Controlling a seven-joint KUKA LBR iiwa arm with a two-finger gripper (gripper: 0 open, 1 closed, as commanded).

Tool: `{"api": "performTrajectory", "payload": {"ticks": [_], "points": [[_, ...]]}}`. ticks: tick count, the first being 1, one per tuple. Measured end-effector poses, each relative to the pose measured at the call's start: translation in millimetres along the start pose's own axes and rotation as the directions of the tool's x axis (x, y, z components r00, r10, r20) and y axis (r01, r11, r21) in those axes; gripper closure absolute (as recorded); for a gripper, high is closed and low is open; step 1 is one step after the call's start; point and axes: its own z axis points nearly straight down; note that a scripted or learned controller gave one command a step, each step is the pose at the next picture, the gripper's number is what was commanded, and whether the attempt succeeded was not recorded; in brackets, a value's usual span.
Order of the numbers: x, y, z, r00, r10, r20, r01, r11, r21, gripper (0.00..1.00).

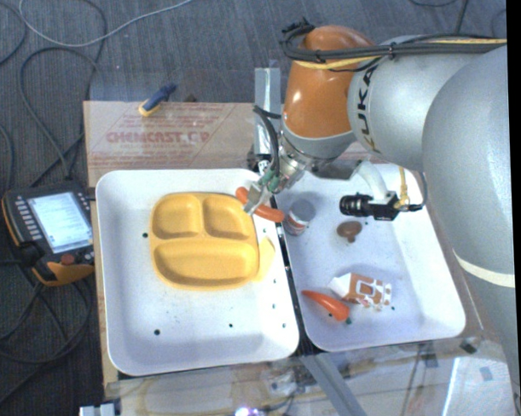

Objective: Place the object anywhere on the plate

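A yellow plate (206,239) with three compartments lies in the left bin (128,318). My gripper (262,197) hangs over the plate's right rear corner, near the wall between the two bins. It is shut on a slim orange object (269,214), which sticks out on both sides of the fingers. One end of that object points left over the plate's edge, and the other points down to the right toward the divider.
In the right bin (418,317) are a small grey and red can (297,217), a brown round piece (349,230), an orange carrot (326,304) and a white and orange carton (364,290). A cardboard sheet (164,138) lies behind the left bin.
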Motion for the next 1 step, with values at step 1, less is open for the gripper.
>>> {"api": "performTrajectory", "payload": {"ticks": [1], "points": [[0.0, -0.1, 0.1, 1.0, 0.0, -0.001, 0.0, 1.0, 0.0, 0.0]]}}
